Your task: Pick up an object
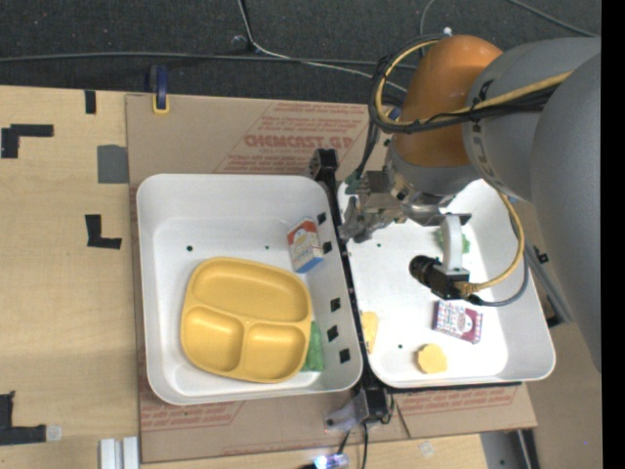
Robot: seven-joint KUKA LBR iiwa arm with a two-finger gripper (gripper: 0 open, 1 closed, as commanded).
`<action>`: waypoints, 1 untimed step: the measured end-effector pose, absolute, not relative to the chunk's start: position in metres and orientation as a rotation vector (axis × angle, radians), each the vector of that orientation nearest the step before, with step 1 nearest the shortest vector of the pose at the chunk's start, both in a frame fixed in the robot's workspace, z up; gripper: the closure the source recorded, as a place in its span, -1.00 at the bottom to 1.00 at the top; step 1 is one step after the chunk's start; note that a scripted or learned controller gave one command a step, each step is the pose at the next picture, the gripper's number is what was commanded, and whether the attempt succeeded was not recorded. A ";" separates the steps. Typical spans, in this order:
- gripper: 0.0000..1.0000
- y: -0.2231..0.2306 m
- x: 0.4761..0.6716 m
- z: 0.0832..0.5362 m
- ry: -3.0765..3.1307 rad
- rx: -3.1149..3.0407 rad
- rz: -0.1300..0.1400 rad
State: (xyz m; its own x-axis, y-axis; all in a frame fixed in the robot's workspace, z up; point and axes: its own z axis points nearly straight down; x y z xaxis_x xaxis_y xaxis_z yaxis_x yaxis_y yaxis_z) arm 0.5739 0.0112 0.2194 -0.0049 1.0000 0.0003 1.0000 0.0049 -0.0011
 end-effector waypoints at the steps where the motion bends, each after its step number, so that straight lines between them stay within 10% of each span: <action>1: 1.00 0.059 0.561 0.211 -2.225 -2.215 0.003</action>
